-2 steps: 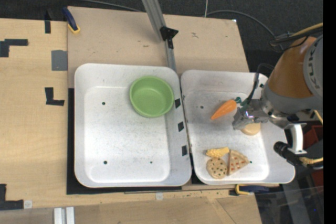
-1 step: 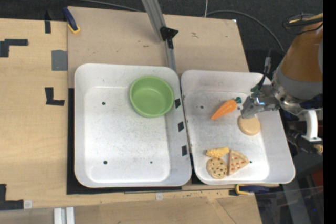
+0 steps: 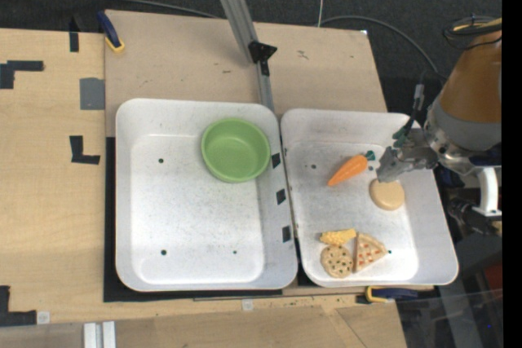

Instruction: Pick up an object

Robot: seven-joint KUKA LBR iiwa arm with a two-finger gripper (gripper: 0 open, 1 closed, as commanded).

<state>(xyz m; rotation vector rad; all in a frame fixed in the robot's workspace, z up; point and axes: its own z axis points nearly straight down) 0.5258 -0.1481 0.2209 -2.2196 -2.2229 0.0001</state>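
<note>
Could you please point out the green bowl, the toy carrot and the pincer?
green bowl point(image 3: 236, 149), camera view, middle of its inside.
toy carrot point(image 3: 348, 169), camera view, middle of its orange body.
pincer point(image 3: 385, 171), camera view, between its fingertips.

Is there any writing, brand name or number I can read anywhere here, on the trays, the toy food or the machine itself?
None: no readable word, number or brand stands anywhere.
Green bowl, left bin: plain, no print.
Toy carrot, tan disc, cookie, pizza slice, corn in the right bin: no labels.
Arm's orange band and pincer: no visible marking.
Black tape pieces on the bench: shapes, not letters.
</note>
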